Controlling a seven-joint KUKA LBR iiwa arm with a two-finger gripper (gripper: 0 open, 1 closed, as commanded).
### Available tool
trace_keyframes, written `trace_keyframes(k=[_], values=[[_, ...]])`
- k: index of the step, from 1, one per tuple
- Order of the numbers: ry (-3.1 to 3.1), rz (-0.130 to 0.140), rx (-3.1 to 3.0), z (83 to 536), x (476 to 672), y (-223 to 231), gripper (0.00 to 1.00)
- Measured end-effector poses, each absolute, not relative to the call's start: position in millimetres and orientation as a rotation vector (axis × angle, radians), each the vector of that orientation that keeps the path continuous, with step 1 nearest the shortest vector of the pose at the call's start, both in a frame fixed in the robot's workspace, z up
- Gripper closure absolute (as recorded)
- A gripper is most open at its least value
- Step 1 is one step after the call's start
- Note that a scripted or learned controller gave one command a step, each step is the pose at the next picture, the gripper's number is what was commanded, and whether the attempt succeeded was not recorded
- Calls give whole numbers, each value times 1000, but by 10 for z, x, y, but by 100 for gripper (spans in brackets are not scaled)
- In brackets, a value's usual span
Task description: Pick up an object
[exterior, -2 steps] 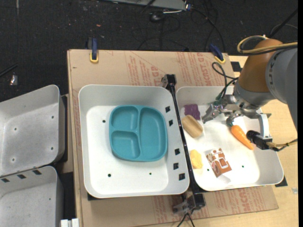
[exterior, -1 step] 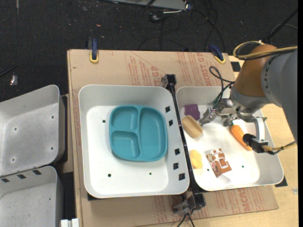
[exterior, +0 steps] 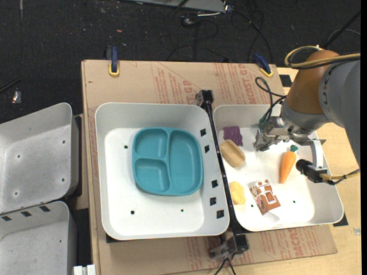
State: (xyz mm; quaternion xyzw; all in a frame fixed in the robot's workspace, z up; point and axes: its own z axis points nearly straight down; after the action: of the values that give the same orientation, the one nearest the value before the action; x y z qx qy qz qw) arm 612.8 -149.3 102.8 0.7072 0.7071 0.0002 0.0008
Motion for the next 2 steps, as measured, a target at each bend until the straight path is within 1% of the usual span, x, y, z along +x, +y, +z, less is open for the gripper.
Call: trace_keyframes(k=[1,2], values=[[2219,6,2215,1670,6128,-1494,100],[2220,4,2216,2065,6141,-1495,100]])
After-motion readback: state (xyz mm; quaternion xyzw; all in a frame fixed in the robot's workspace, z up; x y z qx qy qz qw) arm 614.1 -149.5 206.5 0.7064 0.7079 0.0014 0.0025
